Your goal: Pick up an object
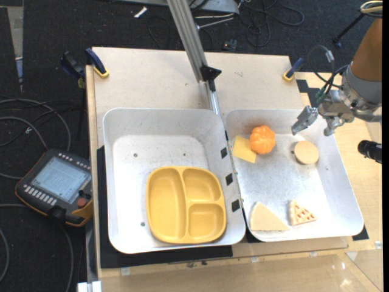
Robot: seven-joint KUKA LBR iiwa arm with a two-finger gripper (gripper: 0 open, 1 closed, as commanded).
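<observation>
My gripper [317,123] hangs open above the far right part of the right bin [340,187], its two fingers spread apart with nothing between them. Just below it lies a round tan disc [306,152]. An orange fruit [262,140] sits to the left, touching a yellow cheese-like block [244,149]. Near the bin's front edge lie a pale wedge [266,218] and a small waffle-patterned triangle [300,213].
The left bin [121,139] holds a yellow three-compartment tray [185,204]. A slanted metal pole [191,35] comes down to the divide between the bins. Clamps sit at the bench's far corners. A teach pendant [58,186] lies on the floor at left.
</observation>
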